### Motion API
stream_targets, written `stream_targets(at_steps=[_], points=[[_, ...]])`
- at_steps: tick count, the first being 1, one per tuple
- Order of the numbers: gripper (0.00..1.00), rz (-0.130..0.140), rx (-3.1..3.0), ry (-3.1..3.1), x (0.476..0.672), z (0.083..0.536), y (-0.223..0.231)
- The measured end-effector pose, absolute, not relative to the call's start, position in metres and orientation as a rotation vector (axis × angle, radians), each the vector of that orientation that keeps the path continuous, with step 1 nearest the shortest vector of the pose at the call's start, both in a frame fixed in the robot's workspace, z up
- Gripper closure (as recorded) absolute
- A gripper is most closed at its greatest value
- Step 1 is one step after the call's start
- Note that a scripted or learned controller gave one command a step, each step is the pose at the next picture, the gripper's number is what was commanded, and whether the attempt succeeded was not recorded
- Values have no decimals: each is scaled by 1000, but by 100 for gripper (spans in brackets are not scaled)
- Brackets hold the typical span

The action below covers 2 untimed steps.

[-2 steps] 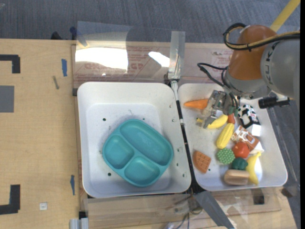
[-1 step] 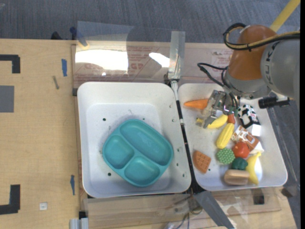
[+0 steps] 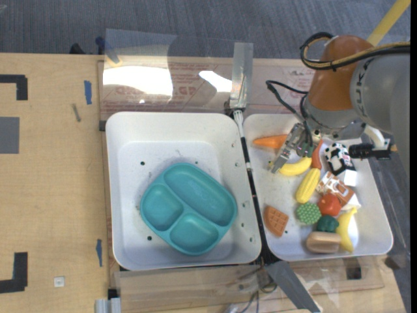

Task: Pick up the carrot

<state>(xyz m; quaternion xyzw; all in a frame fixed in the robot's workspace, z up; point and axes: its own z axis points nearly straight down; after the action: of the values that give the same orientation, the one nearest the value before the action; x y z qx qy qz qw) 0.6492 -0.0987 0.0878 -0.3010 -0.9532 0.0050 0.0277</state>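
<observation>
The orange carrot (image 3: 270, 141) lies in the far left corner of the right bin (image 3: 380, 222), pointing left toward the divider. My gripper (image 3: 285, 156) reaches down from the orange-banded wrist (image 3: 335, 74) and sits just right of and slightly nearer than the carrot's thick end. It hangs between the carrot and a yellow banana (image 3: 295, 167). Nothing is visibly held in it.
Packed into the right bin are a yellow corn cob (image 3: 307, 184), a green broccoli piece (image 3: 307, 212), a waffle (image 3: 275, 220), a red tomato (image 3: 330, 205), a bread roll (image 3: 322, 242) and other toys. A teal divided plate (image 3: 187, 207) rests in the left bin (image 3: 124, 142).
</observation>
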Motion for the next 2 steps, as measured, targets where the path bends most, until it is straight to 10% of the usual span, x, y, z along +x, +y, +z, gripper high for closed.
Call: stream_targets(at_steps=[2], points=[[0, 10, -1231, -2847, 650, 86, -93]])
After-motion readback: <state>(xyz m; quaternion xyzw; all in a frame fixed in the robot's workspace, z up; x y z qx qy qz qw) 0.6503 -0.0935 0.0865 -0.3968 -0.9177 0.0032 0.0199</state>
